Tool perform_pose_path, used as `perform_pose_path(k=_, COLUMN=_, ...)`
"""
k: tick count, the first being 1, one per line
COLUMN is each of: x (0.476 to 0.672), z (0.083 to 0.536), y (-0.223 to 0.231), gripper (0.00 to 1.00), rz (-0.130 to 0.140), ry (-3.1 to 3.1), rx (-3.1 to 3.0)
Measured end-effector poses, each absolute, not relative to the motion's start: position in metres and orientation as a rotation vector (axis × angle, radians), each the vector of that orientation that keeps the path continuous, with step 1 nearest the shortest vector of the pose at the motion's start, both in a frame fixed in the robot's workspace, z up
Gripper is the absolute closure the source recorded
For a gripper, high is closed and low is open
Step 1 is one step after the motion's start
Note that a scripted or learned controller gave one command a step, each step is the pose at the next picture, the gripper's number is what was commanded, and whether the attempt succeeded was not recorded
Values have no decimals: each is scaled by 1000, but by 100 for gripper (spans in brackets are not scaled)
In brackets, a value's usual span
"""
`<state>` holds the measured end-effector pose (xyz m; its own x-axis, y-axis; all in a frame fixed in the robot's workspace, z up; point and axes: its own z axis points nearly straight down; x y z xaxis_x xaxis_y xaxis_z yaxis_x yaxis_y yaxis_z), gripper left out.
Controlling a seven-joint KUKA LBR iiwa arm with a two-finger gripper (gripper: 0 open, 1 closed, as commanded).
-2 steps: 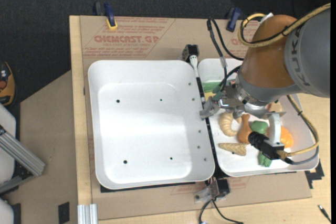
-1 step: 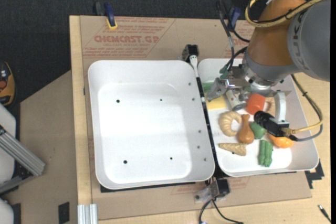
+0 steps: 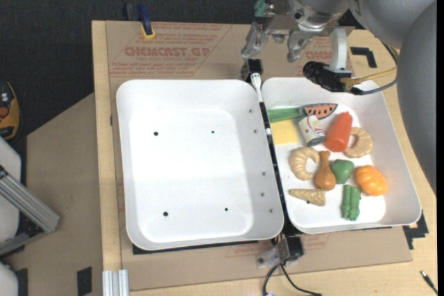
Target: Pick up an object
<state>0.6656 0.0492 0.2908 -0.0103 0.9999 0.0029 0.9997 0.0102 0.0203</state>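
Gripper (image 3: 275, 45) hovering above the bins' far edge, fingers spread, gripping nothing. Red pepper (image 3: 339, 131) lying upright-slanted, long axis running near-to-far, glossy

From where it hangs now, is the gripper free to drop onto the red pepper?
Probably yes. The gripper hangs above the right bin's far edge, and the red pepper lies on top of the pile with nothing over it. The can and pretzel crowd its sides.

"CHEMCAST GP" across the brown board (image 3: 166, 48)
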Motion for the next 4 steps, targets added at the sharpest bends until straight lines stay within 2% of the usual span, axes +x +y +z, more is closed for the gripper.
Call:
perform_pose_path(k=1, x=661, z=294, y=43, gripper=100, rz=5, ry=2220, rx=2216)
perform_pose_path(k=2, x=667, z=364, y=111, gripper=100, rz=15, ry=2227, rx=2209)
perform_pose_path(k=3, x=665, z=547, y=168, gripper=100, rz=31, ry=2222, rx=2205)
perform_pose_path(k=4, x=666, z=535, y=165, gripper=0, rz=0, ry=2222, rx=2220)
